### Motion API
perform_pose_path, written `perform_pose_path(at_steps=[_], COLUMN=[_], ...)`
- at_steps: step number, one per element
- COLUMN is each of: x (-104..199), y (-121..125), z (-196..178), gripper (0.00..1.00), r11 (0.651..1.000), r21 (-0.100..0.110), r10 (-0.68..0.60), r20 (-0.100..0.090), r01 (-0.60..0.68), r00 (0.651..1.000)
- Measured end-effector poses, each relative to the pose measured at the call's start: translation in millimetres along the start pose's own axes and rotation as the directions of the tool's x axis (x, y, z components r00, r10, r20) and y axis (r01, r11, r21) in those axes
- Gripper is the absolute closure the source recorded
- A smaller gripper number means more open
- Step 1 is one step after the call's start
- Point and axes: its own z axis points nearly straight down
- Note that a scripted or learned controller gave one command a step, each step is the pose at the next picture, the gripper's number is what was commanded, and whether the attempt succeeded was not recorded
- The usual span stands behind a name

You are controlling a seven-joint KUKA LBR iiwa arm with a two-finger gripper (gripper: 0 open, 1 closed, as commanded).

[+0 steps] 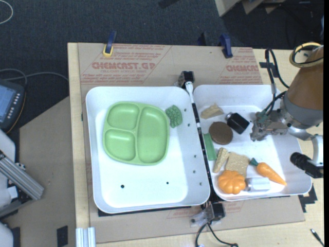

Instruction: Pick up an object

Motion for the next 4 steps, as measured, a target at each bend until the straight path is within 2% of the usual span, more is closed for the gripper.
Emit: perform_pose_path(at_steps=[1,2,4], x=[7,7,105], y=[-6,-4,43], z=[-55,-70,-87], gripper=[1.00,1.00,1.00], r11=[1.000,1.000,1.000], r21=[-0.003,0.000,0.001], r10=[-0.001,-0.001,-0.006], r20=[0.000,0.000,-0.003], r01=[0.001,0.001,0.006], r00=[1.000,1.000,1.000])
